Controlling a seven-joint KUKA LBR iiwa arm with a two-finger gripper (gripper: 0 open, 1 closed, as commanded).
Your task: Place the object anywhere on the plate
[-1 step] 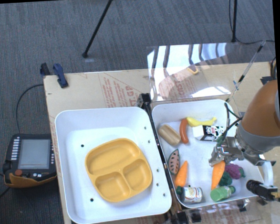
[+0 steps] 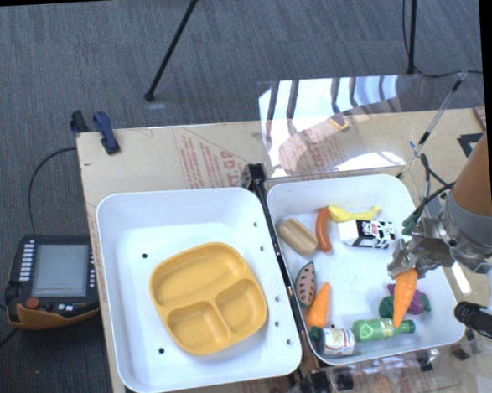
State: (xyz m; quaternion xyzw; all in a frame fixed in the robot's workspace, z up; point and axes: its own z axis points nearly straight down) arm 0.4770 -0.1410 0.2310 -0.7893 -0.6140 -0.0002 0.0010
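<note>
From my remote seat I see the grey two-finger gripper (image 2: 414, 259) low over the right white bin (image 2: 359, 188), toward its three o'clock edge. A long orange plastic carrot (image 2: 403, 297) hangs from it at a slant, top end at the gripper and tip pointing toward seven o'clock. The fingers look pressed against the carrot's upper end, so I judge they are pinching it, though only by the end.

The yellow three-compartment plastic plate (image 2: 208, 297) sits in the left white bin (image 2: 126, 217), well apart at nine o'clock from the gripper, with nothing on it.

My worries: a grasp that near the end lets the carrot swing or slip out during the carry, and it would drop back among the purple toy (image 2: 421, 303) and green bottle (image 2: 381, 329) beneath its tip. The dangling tip could also clip the rims between the two bins if the lift is shallow. A second orange carrot (image 2: 319, 305) lies near the right bin's seven o'clock corner, untouched.
</note>
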